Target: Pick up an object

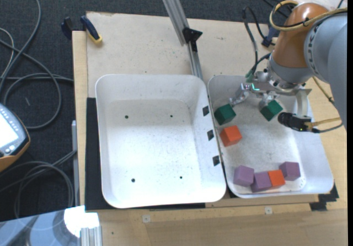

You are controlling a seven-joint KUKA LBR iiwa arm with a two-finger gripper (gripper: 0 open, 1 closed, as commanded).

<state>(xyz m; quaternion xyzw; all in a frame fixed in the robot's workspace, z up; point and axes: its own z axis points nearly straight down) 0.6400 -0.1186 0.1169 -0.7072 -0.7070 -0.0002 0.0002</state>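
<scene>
Small green cube [271, 110] is sitting right under the end effector [259, 93], upper part of the right white bin [317, 154]; can't tell whether it's between the fingers or just beside them, nor if they're apart or together. Risk: cube is looking tilted, so a corner grip could be slipping, dropping it back or knocking the other green cube [224, 113] and orange cube [230, 135] nearby. Grey arm w/ orange band [295, 32] is reaching in from the right, wrist pointing down over the bin on the counter [138, 41].
</scene>
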